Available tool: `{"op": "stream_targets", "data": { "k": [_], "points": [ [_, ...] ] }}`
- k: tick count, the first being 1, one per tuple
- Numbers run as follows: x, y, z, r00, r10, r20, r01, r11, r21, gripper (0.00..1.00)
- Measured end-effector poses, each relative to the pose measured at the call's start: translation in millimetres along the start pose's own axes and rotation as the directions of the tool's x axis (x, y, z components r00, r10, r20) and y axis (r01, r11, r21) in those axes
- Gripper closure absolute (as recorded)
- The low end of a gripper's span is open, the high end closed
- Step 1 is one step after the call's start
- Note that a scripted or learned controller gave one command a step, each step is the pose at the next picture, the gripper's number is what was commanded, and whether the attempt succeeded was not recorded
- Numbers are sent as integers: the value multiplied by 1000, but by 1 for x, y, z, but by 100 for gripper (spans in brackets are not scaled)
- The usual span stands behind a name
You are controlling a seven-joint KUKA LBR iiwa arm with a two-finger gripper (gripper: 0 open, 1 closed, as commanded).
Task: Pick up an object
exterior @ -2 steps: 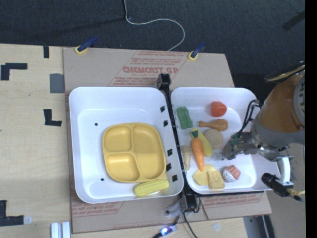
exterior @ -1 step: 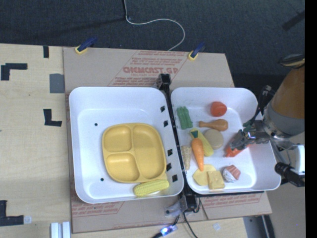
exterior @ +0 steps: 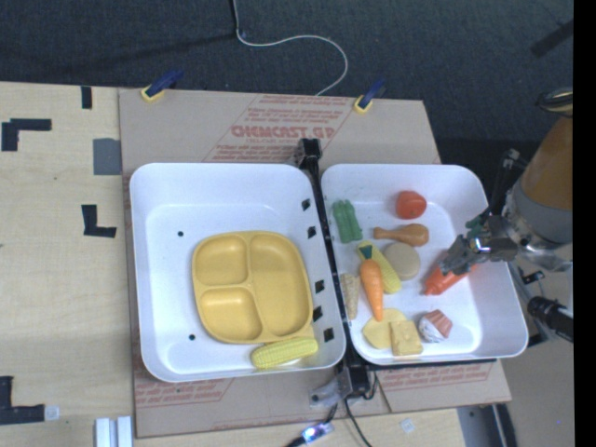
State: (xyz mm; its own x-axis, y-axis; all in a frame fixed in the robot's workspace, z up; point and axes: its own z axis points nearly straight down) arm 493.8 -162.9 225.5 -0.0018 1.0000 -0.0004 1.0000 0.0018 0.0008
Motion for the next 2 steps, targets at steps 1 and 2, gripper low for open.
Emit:
{"op": "stream_targets", "data": {
  "k": [1, 2],
  "points": [
    [45, 35, 5, 1000, -5, -1, 5, 1000, 1, 100],
    [89, 55, 11, 1000, -4, -1, 4, 1000, 2, 100]
  ]
}}
